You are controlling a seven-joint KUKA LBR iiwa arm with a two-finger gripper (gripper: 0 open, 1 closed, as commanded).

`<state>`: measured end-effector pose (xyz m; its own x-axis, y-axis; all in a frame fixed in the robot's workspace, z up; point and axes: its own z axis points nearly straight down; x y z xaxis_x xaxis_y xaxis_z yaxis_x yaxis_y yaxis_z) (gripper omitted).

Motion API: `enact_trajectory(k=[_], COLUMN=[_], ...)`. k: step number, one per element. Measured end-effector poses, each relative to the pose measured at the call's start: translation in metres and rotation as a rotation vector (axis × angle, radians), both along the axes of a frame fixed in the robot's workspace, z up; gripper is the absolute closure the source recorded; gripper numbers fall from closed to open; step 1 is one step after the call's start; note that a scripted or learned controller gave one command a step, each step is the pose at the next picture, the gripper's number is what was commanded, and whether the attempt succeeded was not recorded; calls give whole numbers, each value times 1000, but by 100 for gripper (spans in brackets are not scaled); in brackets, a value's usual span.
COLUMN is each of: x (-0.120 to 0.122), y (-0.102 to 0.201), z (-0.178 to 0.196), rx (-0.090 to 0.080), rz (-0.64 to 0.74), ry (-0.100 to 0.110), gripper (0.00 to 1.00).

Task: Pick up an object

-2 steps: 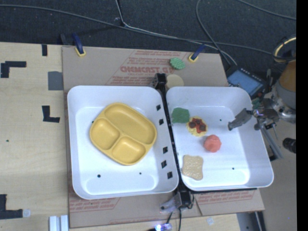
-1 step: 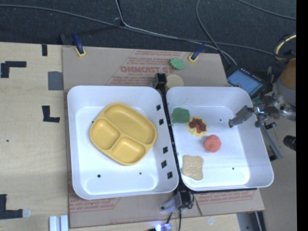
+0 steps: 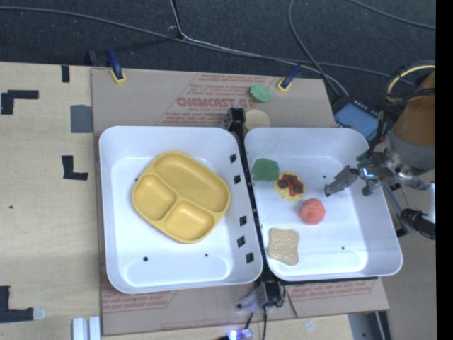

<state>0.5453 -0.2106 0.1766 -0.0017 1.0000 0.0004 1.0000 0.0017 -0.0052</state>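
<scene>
The right bin [image 3: 368, 261] holds several toy foods: a green piece [image 3: 265, 168], a yellow piece with red topping [image 3: 290, 185], a red ball [image 3: 312, 210] and a tan bread slice [image 3: 284, 246]. My gripper [image 3: 352, 185] hangs over the right side of this bin, to the right of and slightly above the red ball. Its fingers are spread open with nothing between them. The arm's grey body and orange band [image 3: 417, 122] stand at the right edge.
A yellow divided plate [image 3: 181, 195] lies in the left bin [image 3: 120, 261]. A small green object [image 3: 260, 93] and a beige disc [image 3: 259, 117] sit on the cardboard behind the bins. Cables run across the dark floor at the back.
</scene>
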Motion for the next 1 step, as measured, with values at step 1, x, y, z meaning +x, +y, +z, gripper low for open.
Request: enact_trajectory(k=[1], x=[6], y=[-8], z=[-55], rx=[-2], rz=[-3], ry=[-6], gripper=[0])
